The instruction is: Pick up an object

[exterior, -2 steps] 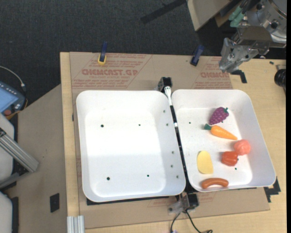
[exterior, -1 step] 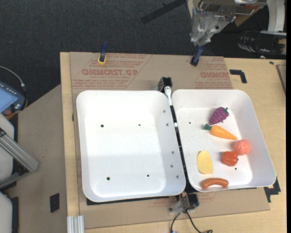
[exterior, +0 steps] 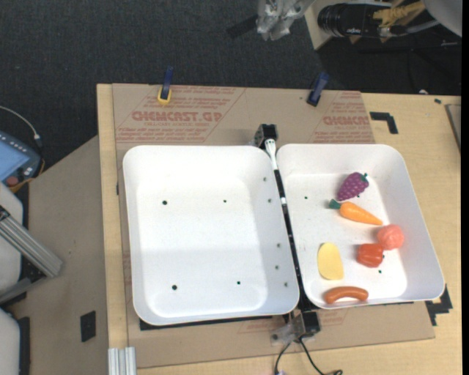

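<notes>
Toys lie in the right bin (exterior: 410, 183), the one in the right half of the frame, while the left bin (exterior: 146, 220) sits beside it with their rims meeting along a dark seam down the middle. Highest in the right bin is a purple grape bunch (exterior: 352, 186), and just below it a carrot (exterior: 357, 213) points its orange tip toward the lower right, with its green end to the left. Further down and right sits a pink ball (exterior: 390, 236), touching or nearly touching a red pepper (exterior: 371, 254) just beneath it on the left. A yellow slice (exterior: 330, 261) lies left of the pepper, apart from it, and a sausage (exterior: 346, 294) rests near the bin's lower rim, below the slice. Both bins stand on a brown board (exterior: 220, 110) printed with red lettering, held at its upper edge by two blue clamps (exterior: 166, 84) on the worktop (exterior: 102, 220). At the top centre of the frame, well above the bins, a greyish metal claw (exterior: 277, 18) shows blurred against the dark floor, and whether it is apart or together cannot be told; nothing is seen between its tips.
</notes>
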